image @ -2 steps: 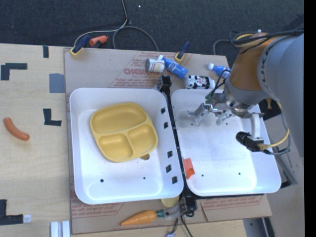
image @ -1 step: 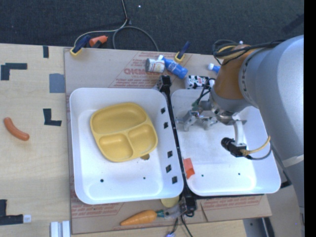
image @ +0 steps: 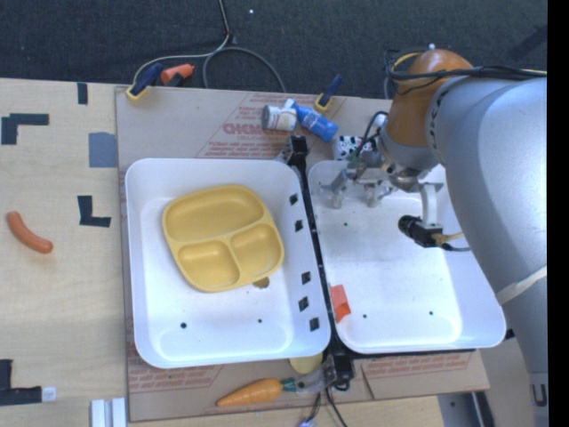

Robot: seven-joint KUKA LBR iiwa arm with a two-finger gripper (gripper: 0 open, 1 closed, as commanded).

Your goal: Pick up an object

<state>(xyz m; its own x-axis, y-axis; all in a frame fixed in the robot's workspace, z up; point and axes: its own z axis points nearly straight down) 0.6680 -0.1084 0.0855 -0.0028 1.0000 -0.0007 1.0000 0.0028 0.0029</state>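
- Across the dividing wall from the hand (image: 357,183), in the left bin (image: 142,238), lies the yellow divided plate (image: 222,236), the biggest thing within reach. It is probably light, stiff plastic and smooth enough to slip. It sits flat, so the raised outer rim on the side nearest the hand looks like the only place to pinch; a grip on the broad face would likely slide off.
- Well away from the hand, out on the worktop (image: 62,345) past the near rim of both bins, lies an orange carrot (image: 253,391). It looks like a toy: light, rounded and tapered, so it is best taken across its thick middle.
- Nearer the camera than the hand, against the left wall of the right bin (image: 444,327), is a small orange piece (image: 340,302). It is too small to make out clearly. It is probably very light, and its place tight against the wall leaves little room to close around it.
- The hand itself is low over the far left corner of the right bin, with nothing seen in it. Whether it is apart or together cannot be told from this slant.
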